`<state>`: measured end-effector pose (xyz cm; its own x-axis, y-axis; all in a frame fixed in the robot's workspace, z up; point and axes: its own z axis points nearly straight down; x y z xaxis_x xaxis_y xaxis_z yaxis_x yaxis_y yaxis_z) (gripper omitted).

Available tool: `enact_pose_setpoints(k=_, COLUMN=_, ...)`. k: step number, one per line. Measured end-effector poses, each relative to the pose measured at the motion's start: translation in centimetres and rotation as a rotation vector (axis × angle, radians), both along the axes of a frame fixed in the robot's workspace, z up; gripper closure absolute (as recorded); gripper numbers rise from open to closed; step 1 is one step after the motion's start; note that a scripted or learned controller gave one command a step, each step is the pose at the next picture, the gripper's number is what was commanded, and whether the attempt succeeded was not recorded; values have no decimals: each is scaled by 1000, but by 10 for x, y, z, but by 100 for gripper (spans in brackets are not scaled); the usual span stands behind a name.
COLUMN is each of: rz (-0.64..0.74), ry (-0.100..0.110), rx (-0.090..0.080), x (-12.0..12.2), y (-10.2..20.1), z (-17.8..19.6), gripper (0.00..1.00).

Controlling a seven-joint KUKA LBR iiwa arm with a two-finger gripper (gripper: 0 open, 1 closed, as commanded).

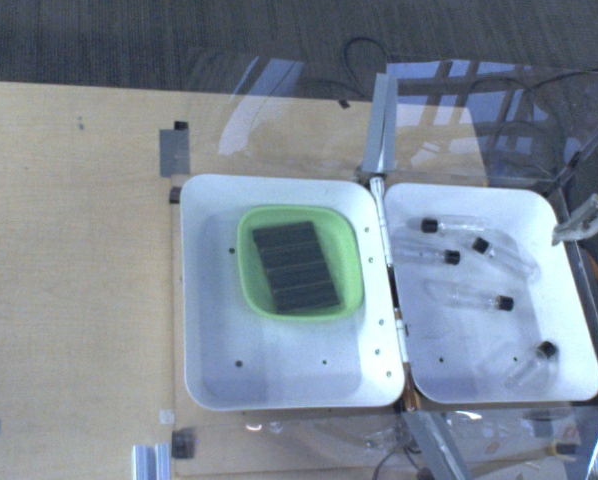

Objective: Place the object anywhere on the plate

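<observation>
I see the hand (584,223) at the far right rim of the right bin (479,373); I cannot tell its state. Clear tubes with black caps (449,257) lie scattered in that bin. The left bin (279,378), touching the right bin's side, carries the green plate (351,268) with a dark ridged block (297,266) on it.

The bench (74,268) is light brown wood and fills the left and middle of the picture. Two white bins sit on it side by side. The left bin (279,368) is in the middle of the picture. The right bin (479,368) is just beside it, toward the right edge. A small grey block (175,150) lies on the wood just above the left bin's upper left corner.
</observation>
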<state>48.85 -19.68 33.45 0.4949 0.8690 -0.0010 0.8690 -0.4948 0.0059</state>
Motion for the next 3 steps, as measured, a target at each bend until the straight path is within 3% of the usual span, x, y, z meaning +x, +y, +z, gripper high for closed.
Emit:
enact_pose_setpoints(k=1, rz=-60, ry=-5, rx=-1, x=0, y=-2, z=39, gripper=0)
enact_pose_setpoints(k=2, rz=-25, ry=-1, rx=2, x=0, y=1, z=-3, gripper=0)
enact_pose_setpoints(k=3, rz=-89, ry=-4, rx=0, x=0, y=-1, z=28, gripper=0)
